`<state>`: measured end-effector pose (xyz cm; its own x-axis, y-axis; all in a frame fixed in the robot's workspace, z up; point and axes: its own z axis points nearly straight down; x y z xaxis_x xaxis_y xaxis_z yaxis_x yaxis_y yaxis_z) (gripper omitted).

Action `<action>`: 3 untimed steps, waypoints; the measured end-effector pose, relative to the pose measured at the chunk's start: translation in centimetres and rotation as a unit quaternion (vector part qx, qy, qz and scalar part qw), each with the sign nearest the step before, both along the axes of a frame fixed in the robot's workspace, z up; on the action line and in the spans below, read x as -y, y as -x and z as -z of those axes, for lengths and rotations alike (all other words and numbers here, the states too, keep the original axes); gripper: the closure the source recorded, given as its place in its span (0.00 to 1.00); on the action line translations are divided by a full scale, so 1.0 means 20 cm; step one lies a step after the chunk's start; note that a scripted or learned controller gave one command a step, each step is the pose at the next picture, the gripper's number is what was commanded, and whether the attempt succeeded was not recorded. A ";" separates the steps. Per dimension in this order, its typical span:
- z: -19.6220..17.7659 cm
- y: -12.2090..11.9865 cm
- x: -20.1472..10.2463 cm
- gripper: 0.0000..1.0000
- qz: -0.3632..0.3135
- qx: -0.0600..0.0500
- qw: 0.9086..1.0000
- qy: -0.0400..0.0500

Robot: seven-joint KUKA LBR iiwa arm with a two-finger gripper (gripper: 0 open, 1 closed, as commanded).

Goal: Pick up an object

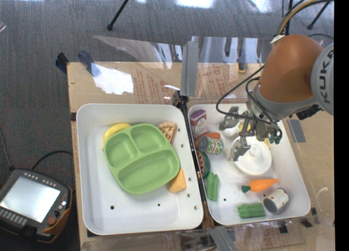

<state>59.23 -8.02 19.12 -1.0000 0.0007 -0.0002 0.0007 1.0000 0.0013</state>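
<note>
Carrot [263, 185], one, lies near one white bowl [254, 160]; end effector [240, 149] fingers' spacing: cannot tell.

The arm [327, 75] is displaying white lettering "KUK" on its grey casing, cut off at the frame edge. Red print on the worktop [147, 86] is remaining illegible.
</note>
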 end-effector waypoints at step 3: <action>0.52 0.58 0.52 0.00 0.189 0.001 0.982 0.000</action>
